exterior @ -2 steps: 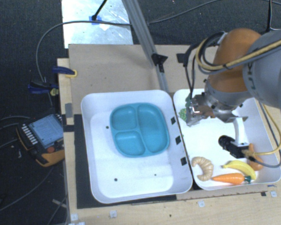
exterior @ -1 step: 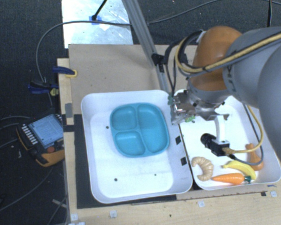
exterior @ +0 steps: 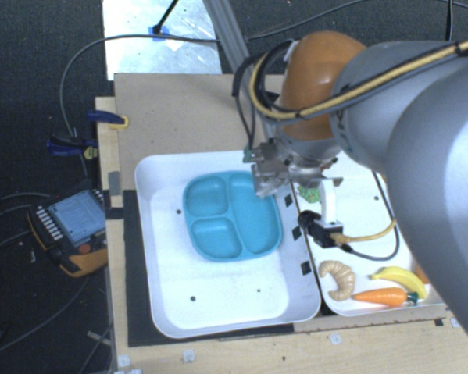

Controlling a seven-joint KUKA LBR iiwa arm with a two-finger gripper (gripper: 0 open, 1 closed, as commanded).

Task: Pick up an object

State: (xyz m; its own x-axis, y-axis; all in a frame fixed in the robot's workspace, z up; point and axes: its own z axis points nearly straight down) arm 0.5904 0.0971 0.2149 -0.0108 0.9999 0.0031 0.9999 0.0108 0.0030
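The hand (exterior: 274,176) hangs over the divider between the bins, by the blue tray (exterior: 229,218); whether it's spread or closed, I cannot tell. The croissant (exterior: 340,278), carrot (exterior: 380,297) and banana (exterior: 398,276) lie well apart from it in the right bin (exterior: 379,194), so I reckon a descent here would strike plastic, not an object.

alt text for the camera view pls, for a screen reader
A grey arm with an orange band reaches in from the right, its gripper low over the right edge of a blue divided plate lying in the left white bin. The right bin holds a croissant, a carrot and a banana.
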